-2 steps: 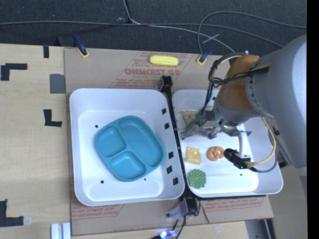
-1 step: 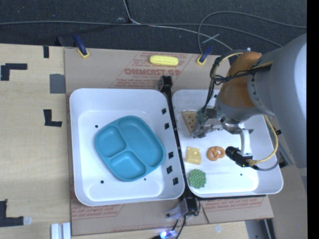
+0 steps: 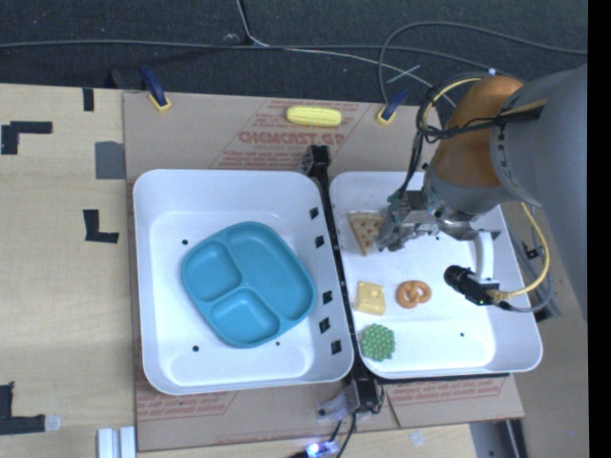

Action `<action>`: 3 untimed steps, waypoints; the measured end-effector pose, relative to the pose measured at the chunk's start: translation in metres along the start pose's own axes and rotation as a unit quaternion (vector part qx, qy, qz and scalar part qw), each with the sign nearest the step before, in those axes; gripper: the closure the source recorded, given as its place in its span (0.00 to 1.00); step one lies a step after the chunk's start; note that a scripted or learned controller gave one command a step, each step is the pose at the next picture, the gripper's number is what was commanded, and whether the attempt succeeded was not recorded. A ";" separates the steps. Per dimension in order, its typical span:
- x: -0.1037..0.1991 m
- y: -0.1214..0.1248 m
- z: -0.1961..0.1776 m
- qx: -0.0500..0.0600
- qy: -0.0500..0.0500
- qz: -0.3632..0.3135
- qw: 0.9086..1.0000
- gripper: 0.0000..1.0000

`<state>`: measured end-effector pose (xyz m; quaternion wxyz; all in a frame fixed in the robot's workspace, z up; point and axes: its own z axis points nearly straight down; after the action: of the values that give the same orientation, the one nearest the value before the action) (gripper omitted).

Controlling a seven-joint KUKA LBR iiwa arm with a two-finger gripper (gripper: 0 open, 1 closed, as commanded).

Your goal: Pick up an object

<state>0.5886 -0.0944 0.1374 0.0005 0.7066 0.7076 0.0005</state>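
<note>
Landmark: the black divider [image 3: 329, 256] running between the two white bins; all places below are given relative to it.
Left bin [image 3: 158, 256]: lies to the left of the divider and holds a blue three-compartment plate [image 3: 246, 282], set at a tilt near the bin's middle.
Right bin [image 3: 506, 346]: lies to the right of the divider and holds four small food items.
Cracker [image 3: 364, 231]: a tan piece just right of the divider's upper half, close beside the gripper.
Cheese cube [image 3: 370, 298]: a yellow block just right of the divider's lower half.
Pretzel [image 3: 412, 294]: an orange-brown twist, farther right than the cheese cube.
Green ball [image 3: 377, 342]: a knobbly round item near the divider's lower end, below the cheese cube.
Corn cob [image 3: 313, 115]: yellow, on the cardboard-covered worktop [image 3: 57, 256] beyond the divider's upper end, outside both bins.
Gripper [image 3: 393, 237]: lowered into the right bin, right of the cracker; whether the fingers are spread or closed cannot be told, nor whether they touch the cracker.
Arm [image 3: 496, 151]: grey with an orange band, reaching in from the right.
</note>
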 end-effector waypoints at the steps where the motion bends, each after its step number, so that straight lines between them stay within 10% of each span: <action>1: 0.005 -0.005 -0.060 -0.001 0.000 0.000 1.000 1.00; 3: 0.063 0.002 -0.106 0.001 0.001 -0.003 1.000 1.00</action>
<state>0.5907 -0.0317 0.2434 -0.0009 0.7047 0.7095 0.0002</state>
